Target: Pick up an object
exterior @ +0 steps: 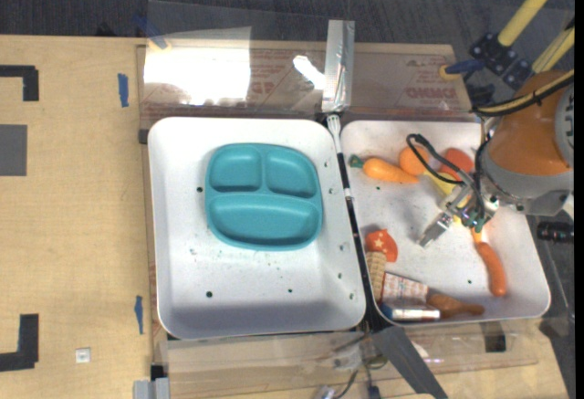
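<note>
Two white bins sit side by side on the bench (64, 205). The left bin (182, 297) carries one thing — a teal divided plate (265, 194) w/ three compartments, lying toward the far half, bare white floor around it esp. on the near side.

The right bin (534, 283) is the busy one. I count approx. six items: a toy carrot (388, 171) near the far-left corner, an orange piece (412, 160) just beside it, a red-orange piece (459, 159) under a black cable, a sausage (491, 266) along the right side, a red strawberry-like toy (381, 245) by the left wall, and a small printed packet (404, 288) at the near edge w/ a brown stick (453, 304) beside it.

The gripper (442, 225) hangs mid-bin, tilted down-left — its fingers look close together w/ nothing between them. White floor shows under the tips; strawberry-like toy and sausage lie near, apart from them.
</note>
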Available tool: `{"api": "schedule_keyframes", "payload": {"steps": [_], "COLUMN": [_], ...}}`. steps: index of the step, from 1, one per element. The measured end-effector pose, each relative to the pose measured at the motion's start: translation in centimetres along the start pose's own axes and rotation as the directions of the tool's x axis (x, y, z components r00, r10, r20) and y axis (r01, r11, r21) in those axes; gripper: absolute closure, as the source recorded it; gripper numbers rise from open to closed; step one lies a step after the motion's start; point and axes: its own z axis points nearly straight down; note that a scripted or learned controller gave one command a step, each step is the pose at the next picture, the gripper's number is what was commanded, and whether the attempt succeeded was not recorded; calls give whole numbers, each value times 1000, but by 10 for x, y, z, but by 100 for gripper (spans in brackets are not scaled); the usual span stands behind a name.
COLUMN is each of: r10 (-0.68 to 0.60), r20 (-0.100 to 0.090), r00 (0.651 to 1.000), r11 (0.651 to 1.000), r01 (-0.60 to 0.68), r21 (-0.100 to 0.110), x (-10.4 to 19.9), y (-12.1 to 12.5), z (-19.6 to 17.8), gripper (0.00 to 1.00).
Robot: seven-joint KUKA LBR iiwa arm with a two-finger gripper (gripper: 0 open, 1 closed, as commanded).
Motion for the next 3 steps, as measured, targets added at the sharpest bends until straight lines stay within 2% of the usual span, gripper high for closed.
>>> {"api": "schedule_keyframes", "payload": {"steps": [1,2,3], "r10": [112,232,252], "r20": [0,-1,-2], "r00": [994,973,968], "r11": [994,973,968], "r01": [-112,-232,-252], "r21": [-3,1,2], "x": [34,-52,-27], "y": [43,59,-1], "z": [-1,2,1], "gripper": [0,0,0]}}
